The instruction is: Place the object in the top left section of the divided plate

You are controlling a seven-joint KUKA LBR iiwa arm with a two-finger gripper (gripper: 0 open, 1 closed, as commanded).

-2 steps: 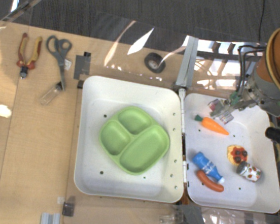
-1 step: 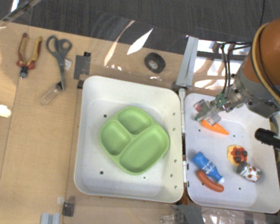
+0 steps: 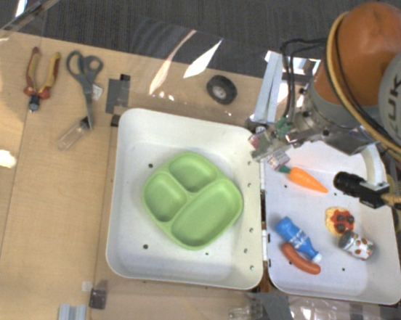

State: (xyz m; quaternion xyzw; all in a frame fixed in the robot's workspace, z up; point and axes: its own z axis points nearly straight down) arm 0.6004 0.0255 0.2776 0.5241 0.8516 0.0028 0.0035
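A green divided plate (image 3: 192,200) with three sections lies in the left bin (image 3: 126,248), turned at a slant. My gripper (image 3: 269,147) hangs over the rim between the two bins, at the right bin's top left corner. An orange carrot (image 3: 306,179) lies just right of it. Further down the right bin are a blue bottle (image 3: 296,237), a red sausage (image 3: 301,258), a small pizza piece (image 3: 340,220) and a little can-like item (image 3: 357,246). I see nothing clearly held at the gripper's tip.
The right bin (image 3: 381,289) sits under the arm (image 3: 375,61). Left of the bins lie pliers (image 3: 38,79) and scissors (image 3: 87,78) on the wooden bench. A black roll (image 3: 222,88) rests behind the left bin. Cables run along the arm's right side.
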